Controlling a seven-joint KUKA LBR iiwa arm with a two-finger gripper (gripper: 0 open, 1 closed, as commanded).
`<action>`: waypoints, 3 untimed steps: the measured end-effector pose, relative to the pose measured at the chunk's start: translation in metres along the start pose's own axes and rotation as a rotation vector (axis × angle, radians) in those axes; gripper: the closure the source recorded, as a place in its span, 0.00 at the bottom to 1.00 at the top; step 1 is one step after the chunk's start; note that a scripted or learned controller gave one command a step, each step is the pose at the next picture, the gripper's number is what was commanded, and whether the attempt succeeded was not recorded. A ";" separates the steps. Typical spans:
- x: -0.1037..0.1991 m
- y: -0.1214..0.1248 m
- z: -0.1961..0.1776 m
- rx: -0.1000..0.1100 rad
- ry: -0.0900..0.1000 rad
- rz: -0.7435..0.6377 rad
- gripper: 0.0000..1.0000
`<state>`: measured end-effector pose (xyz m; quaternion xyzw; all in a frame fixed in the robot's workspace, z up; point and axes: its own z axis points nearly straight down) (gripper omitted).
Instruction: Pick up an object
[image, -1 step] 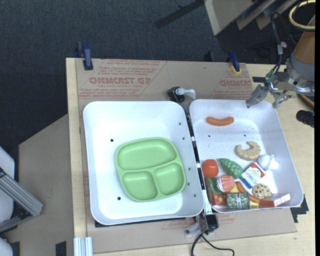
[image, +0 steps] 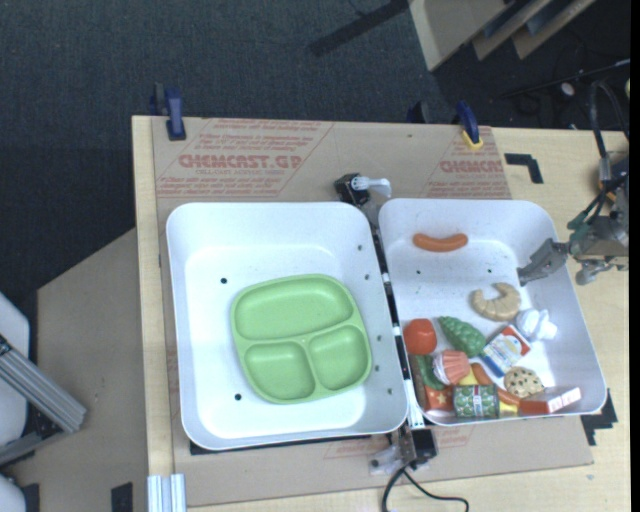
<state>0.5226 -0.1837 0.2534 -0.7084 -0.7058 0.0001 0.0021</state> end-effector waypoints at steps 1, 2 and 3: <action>0.034 0.077 -0.016 -0.010 -0.006 -0.010 0.00; -0.018 -0.001 0.055 0.008 -0.001 0.005 0.00; -0.005 0.003 0.173 -0.001 -0.001 -0.004 0.00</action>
